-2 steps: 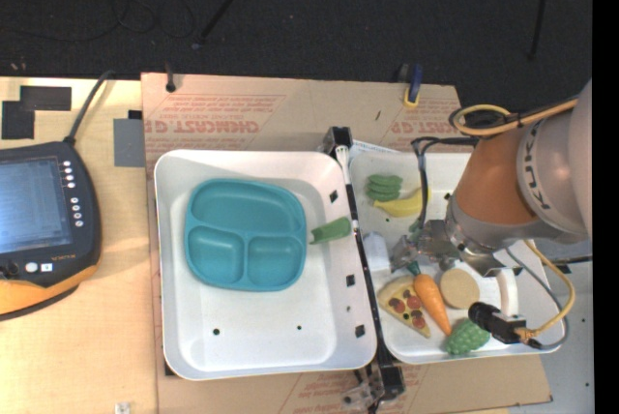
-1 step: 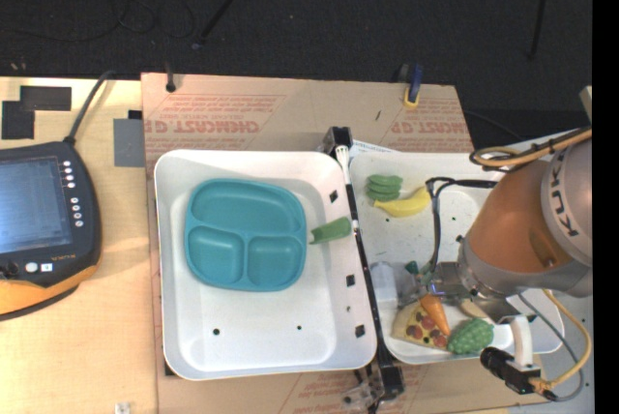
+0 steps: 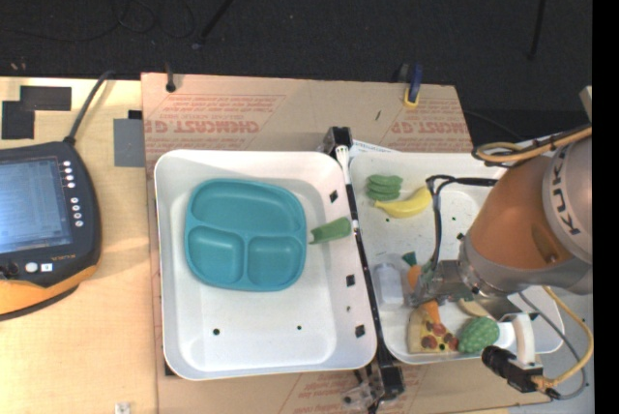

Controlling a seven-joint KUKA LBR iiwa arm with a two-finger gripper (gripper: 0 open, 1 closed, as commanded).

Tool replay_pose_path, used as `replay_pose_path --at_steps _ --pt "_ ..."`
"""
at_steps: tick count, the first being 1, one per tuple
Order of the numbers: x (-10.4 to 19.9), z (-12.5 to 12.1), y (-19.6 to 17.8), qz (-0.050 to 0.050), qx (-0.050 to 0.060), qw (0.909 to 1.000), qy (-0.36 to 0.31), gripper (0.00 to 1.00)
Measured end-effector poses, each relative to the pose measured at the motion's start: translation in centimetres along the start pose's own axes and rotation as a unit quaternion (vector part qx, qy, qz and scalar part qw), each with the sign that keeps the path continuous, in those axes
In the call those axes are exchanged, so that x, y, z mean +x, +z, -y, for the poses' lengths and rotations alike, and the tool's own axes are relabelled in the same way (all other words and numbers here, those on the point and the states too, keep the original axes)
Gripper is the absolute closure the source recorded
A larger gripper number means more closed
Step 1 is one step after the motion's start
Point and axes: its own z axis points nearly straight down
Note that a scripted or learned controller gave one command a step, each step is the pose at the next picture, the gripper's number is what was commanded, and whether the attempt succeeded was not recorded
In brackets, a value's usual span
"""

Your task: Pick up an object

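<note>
My hand point(image 3: 424, 284) low in the right bin point(image 3: 447, 354), grip state unreadable; crowded toys near the carrot point(image 3: 414, 273) risk a miss.

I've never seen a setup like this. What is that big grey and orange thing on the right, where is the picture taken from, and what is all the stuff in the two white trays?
That is a robot arm, photographed from one fixed camera above the bench, looking down at a slant. Its claw reaches into the right bin, among toy food: a banana, a green round piece, broccoli and a pizza slice. Whether it grips anything cannot be seen. The left bin holds a teal divided plate and a green piece at its right wall. The screen device on the left looks like the arm's controller.
</note>
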Motion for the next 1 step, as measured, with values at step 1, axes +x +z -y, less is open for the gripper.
replay_pose_path --at_steps 1 --pt "6.34 -6.11 -9.40 -0.002 -0.004 0.9999 -0.010 1.00"
